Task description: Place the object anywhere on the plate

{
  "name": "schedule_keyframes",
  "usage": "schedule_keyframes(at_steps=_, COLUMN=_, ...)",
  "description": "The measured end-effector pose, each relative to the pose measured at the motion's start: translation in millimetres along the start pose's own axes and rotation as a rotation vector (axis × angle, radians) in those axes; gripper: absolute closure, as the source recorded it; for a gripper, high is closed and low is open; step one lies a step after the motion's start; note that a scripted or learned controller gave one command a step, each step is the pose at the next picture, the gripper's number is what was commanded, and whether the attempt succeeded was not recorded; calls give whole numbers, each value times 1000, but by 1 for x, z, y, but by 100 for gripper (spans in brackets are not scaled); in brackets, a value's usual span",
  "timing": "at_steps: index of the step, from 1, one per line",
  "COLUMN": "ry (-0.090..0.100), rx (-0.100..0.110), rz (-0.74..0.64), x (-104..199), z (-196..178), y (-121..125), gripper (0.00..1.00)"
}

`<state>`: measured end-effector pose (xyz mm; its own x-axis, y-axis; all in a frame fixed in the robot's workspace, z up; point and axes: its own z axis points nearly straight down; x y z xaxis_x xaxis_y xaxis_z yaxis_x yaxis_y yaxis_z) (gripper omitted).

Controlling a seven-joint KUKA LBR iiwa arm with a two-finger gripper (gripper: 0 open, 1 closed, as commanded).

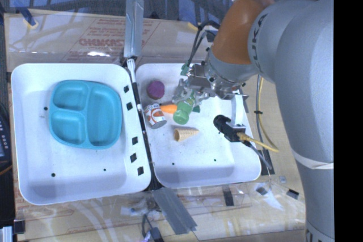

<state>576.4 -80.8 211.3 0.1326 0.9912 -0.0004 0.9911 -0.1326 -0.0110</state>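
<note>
Nothing is on the plate (85, 113) yet. The blue plate with 3 compartments lies bare in the left bin (34, 167), and every loose item sits in the right bin (210, 164), so by my reading the whole carry across the divide remains to be done.

The gripper (186, 100) hangs low over the upper middle of the right bin, directly above a cluster of small toys. Closest to it is a green object (181, 115), which touches or nearly touches the gripper's lower end. I judge that this is the piece meant for the plate, though the task does not name it. Just to its left lies a toy carrot (168, 109), then a small can (154, 114) near the bin wall. A purple ball (156, 88) sits above these and an ice-cream cone (186, 133) below.

How wide the gripper stands I cannot tell, as the wrist hides its tips from this slant. Nor can I say whether the green object is grasped or merely beside it. At best, the pick is 1 step begun.
</note>
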Motion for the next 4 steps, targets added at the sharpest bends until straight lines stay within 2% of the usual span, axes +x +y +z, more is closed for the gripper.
schedule_keyframes(at_steps=1, ry=-1, rx=-5, rz=78, x=135, z=-113, y=3, gripper=100)
schedule_keyframes(at_steps=2, ry=-3, rx=-3, rz=81, x=133, z=-112, y=3, gripper=0)
schedule_keyframes(at_steps=3, ry=-8, rx=4, rz=71, x=135, z=-118, y=5, gripper=100)
schedule_keyframes(at_steps=4, ry=-4, rx=2, rz=-3, x=118, z=-4, y=-51, gripper=100)
